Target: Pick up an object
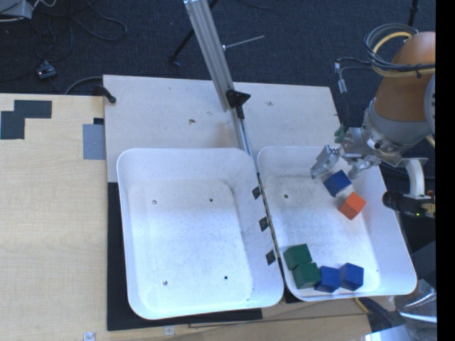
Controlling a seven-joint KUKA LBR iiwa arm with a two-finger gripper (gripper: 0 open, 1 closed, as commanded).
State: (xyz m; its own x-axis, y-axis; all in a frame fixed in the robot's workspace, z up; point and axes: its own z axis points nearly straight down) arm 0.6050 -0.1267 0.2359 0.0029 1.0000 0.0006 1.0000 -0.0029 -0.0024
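Honestly, the hand (340, 163) hung open right over a blue block (337, 183) in the right bin (398, 275), nothing grabbed yet.

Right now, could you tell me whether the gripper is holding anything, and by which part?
It cannot be told: the gripper sits right over a blue cube, but the grip itself is unclear.

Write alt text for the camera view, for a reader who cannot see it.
The gripper hangs over the right bin, just above a blue block with an orange block beside it. Two green blocks and two more blue blocks sit along that bin's near edge.
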